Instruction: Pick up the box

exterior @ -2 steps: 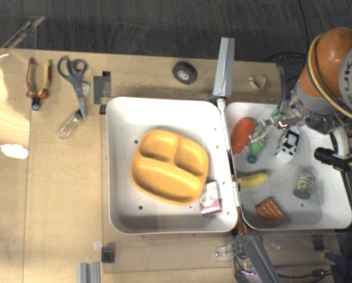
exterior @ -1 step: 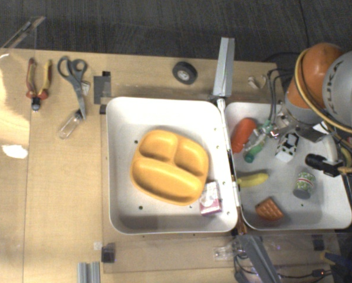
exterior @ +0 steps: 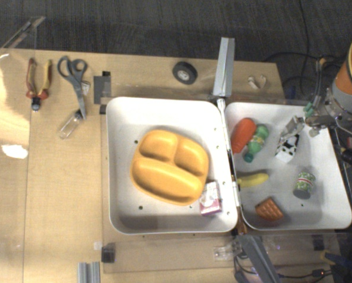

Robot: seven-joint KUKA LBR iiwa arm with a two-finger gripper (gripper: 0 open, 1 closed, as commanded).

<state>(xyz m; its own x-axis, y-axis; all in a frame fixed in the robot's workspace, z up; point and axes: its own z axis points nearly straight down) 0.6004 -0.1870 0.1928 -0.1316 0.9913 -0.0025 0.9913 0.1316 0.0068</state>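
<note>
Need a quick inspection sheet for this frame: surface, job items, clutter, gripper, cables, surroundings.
Surface: wooden bench bearing the left bin and the right bin, side by side.
Job's things: small pink and white box in the left bin's near right corner, touching the yellow tray.
Clutter: right bin has a red pepper, green bottle, banana, black and white toy, green can, orange block. On the bench: scissors, pliers, tape roll.
Gripper: gripper over the right bin's far edge, away from the box; finger state unclear.
Cables: black cables at the far right.
Surroundings: dark carpet beyond the bench.
</note>
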